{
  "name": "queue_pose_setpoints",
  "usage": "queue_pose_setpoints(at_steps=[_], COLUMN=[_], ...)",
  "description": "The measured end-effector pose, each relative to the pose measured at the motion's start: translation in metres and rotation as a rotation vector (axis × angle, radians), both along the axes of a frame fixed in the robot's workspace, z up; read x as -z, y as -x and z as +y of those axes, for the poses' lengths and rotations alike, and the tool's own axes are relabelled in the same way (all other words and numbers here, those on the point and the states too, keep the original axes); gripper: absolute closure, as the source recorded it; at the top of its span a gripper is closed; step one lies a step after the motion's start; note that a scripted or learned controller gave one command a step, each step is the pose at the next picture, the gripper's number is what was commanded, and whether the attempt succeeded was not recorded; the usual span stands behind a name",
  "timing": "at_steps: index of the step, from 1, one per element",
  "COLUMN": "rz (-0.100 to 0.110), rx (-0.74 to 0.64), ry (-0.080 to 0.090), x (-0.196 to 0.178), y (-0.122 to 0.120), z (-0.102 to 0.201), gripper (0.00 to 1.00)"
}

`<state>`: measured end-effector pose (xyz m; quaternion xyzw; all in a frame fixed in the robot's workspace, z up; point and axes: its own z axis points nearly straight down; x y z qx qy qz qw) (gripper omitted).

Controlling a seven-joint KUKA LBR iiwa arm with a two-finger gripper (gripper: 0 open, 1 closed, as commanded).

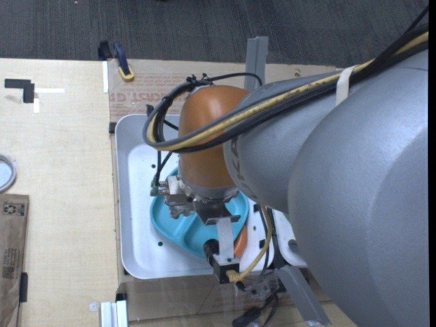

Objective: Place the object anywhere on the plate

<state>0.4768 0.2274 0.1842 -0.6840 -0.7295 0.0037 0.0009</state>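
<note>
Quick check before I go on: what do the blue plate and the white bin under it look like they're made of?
The plate looks like smooth moulded plastic: an even turquoise colour with a soft sheen and a rounded rim. The bin looks like white plastic too, matte to semi-gloss, with rounded corners and a thin raised lip, though painted metal can't be ruled out.

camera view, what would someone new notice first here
The big grey arm sweeps in from the right and covers much of the scene, its orange band hanging over the white bin. Under the wrist lies a blue plate in that bin, with an orange object at its right edge.
</note>
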Motion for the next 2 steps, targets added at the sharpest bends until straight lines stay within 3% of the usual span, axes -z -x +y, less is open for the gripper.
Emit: queue_pose_setpoints(at_steps=[1, 2], rz=[-0.003, 0.000], rx=[-0.205, -0.221], ry=[-0.002, -0.002], x=[-0.003, 0.021], y=[-0.028, -0.009], z=[-0.002, -0.049], gripper=[1.00, 1.00])
